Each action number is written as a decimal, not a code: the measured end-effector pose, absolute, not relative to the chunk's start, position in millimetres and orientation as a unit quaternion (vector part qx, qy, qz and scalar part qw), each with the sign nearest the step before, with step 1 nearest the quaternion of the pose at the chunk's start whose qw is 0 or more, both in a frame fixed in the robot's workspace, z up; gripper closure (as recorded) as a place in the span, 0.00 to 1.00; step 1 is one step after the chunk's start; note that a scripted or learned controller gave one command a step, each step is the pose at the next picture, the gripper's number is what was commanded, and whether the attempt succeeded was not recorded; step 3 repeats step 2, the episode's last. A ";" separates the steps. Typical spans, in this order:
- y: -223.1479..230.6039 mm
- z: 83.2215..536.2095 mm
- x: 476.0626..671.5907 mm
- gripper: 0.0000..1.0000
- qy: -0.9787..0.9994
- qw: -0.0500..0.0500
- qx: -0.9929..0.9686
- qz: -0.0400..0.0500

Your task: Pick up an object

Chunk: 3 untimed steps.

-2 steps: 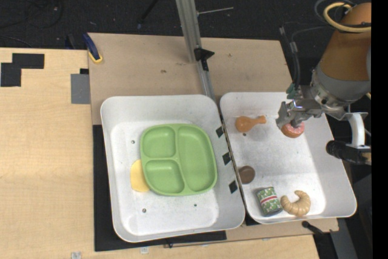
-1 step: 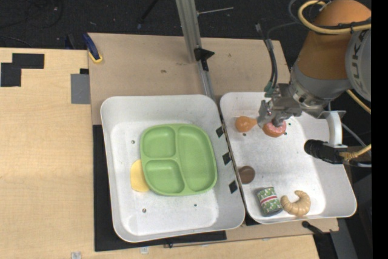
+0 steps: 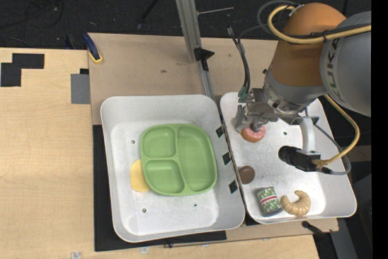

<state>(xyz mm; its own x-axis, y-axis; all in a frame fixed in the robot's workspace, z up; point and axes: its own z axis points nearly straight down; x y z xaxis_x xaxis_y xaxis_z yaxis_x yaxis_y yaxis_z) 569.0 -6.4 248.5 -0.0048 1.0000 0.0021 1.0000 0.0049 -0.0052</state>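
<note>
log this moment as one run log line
arm: over right bin | hand: at pink donut, grasp unconfirmed | left bin: green tray, yellow item

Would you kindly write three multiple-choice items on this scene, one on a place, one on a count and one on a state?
1. Where is the green tray?
A. in the left bin
B. in the right bin
C. on the bare bench

2. How many compartments does the green tray have?
A. two
B. three
C. five

3. How does the gripper stand to the pink donut?
A. far off over the left bin
B. right above it, low in the right bin
C. beside the croissant

Answers:
1 A, it lies on the left bin's floor.
2 B, two ridges split it in three.
3 B, the donut peeks out beneath it in the right bin.
</note>
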 end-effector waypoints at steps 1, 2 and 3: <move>49.0 230.1 566.1 1.00 -0.709 0.003 -0.705 0.002; 100.3 219.7 555.9 1.00 -0.709 0.002 -0.706 0.002; 100.3 219.7 555.9 1.00 -0.709 0.002 -0.706 0.002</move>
